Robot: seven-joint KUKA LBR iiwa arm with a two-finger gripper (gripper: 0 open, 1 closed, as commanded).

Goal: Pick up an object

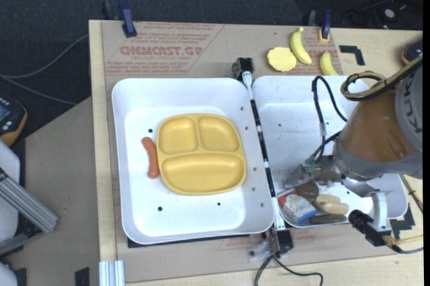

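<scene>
- Reaching in from the right, the grey arm with the orange band (376,133) bends low over the right-hand shallow white bin (289,117).
- The two-finger gripper (310,178) sits near that bin's front; whether it is open or closed cannot be told.
- Small mixed items (312,205) lie clustered just beside it, at the front edge.
- The left-hand shallow white bin (134,110) holds a yellow three-compartment plastic plate (200,154), with an orange sausage-shaped toy (151,157) alongside its left rim.

I work in a robotics lab: my counter (168,53) is bare board held by blue clamps (126,19), two white bins (127,164) bolted on, cables (322,110) trailing, dark carpet (54,3) at twelve o'clock.
</scene>
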